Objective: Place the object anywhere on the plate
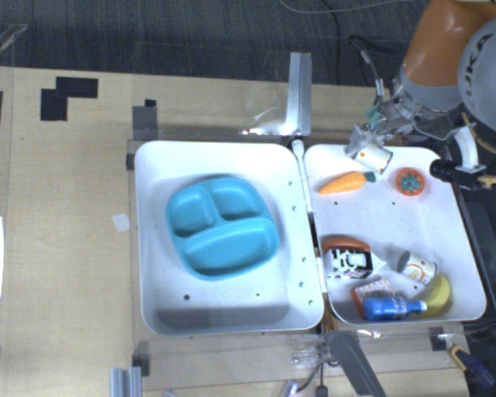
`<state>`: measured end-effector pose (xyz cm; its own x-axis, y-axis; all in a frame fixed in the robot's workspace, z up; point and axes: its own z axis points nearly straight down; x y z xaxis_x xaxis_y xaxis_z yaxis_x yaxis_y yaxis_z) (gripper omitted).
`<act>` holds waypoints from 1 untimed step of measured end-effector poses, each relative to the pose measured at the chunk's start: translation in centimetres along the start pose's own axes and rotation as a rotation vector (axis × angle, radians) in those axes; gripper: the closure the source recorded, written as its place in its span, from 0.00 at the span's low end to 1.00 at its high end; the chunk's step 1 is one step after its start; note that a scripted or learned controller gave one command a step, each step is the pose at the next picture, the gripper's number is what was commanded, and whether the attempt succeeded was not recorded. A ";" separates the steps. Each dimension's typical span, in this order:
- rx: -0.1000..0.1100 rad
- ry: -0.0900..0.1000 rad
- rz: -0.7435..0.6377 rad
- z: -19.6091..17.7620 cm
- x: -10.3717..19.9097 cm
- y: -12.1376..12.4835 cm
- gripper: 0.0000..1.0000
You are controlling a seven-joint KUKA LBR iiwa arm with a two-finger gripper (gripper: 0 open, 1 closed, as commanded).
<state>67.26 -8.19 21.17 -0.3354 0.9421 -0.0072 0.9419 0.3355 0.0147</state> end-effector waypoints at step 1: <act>0.010 0.007 -0.186 2.6 6.7 -1.1 1.00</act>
<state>64.05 -2.20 18.51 -0.5039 0.8638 -0.0019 0.8638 0.5039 0.0038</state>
